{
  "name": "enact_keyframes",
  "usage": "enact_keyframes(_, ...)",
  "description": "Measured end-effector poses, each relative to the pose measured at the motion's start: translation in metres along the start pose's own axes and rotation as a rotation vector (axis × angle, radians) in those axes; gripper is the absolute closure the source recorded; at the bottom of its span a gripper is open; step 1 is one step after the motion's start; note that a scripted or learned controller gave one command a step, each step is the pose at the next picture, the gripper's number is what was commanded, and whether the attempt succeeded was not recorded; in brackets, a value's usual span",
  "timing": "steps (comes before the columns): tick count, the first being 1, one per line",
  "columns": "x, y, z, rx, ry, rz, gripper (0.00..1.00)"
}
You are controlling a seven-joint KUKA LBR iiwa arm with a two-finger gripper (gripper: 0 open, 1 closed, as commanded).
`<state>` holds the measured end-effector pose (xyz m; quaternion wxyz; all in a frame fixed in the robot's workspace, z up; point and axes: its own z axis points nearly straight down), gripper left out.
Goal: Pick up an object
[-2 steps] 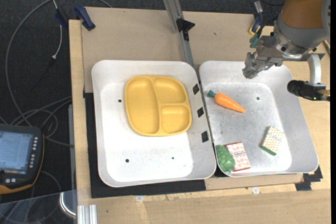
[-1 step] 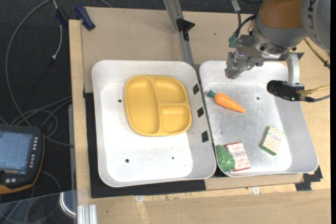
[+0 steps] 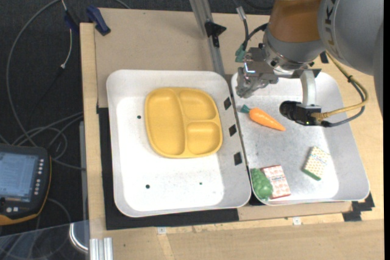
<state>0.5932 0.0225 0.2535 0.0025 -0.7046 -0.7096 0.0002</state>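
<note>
Overhead, camera view: two shallow white bins sat side by side on the wooden table (image 3: pixel 152 33). Left bin (image 3: pixel 122 131) held a yellow plastic tray (image 3: pixel 183 121), glossy, rounded corners, three compartments, nothing in them. Right bin (image 3: pixel 341 149) had a speckled floor and held four things: a toy carrot (image 3: pixel 265 119), orange tapered body with a green stub, lying near the bin's upper left, tip pointing right; a small pale patterned block (image 3: pixel 316 162) with a green edge, toward the right; a small red-and-white box (image 3: pixel 276 181) at the front; a green lumpy item (image 3: pixel 262 184) touching that box's left side, in the front left corner. Gripper (image 3: pixel 247 85) hung over the right bin's upper left corner, just above and left of the carrot, apart from it. Could not tell whether the fingers were spread or pressed together; nothing visibly between them. Grey arm with orange band came in from the upper right.
</note>
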Motion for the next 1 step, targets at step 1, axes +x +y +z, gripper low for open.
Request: enact_keyframes(1, 0.0465, 0.0041, 0.0158, 0.001, -0.001, 0.001, 1.0)
